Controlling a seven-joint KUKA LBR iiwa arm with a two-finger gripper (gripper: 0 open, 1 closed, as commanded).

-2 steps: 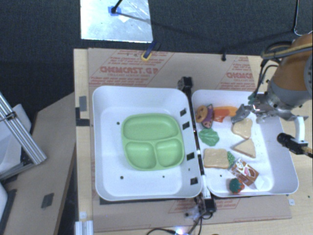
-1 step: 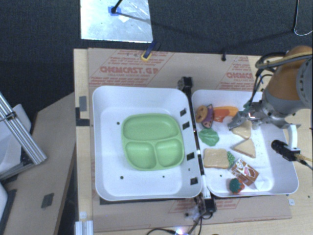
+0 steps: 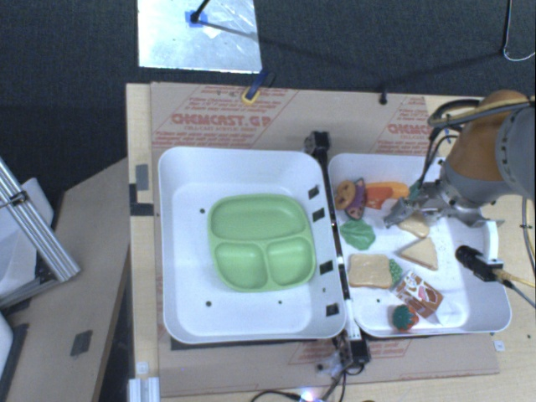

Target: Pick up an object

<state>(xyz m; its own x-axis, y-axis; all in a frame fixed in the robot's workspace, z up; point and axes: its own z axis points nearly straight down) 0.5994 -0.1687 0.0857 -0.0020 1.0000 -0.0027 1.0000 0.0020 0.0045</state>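
My gripper [image 3: 404, 214] is low in the right bin [image 3: 494, 308], near its middle back. It hangs over a pale wedge of toy bread [image 3: 414, 227], just right of the orange carrot piece [image 3: 383, 193]. A tan triangular slice [image 3: 420, 254] lies just in front of the gripper. Further left are a brown cookie with a purple piece [image 3: 348, 196] and a green leaf [image 3: 358, 234]. A square bread slice [image 3: 369, 270], a red and white packet [image 3: 419, 296] and a small broccoli [image 3: 404, 316] lie toward the front.
The left bin [image 3: 180, 224] holds a green divided plate [image 3: 258, 241]. The divider between the bins [image 3: 331, 241] carries black clips. The arm's grey and orange wrist [image 3: 486, 153] leans in over the right bin's back right corner.
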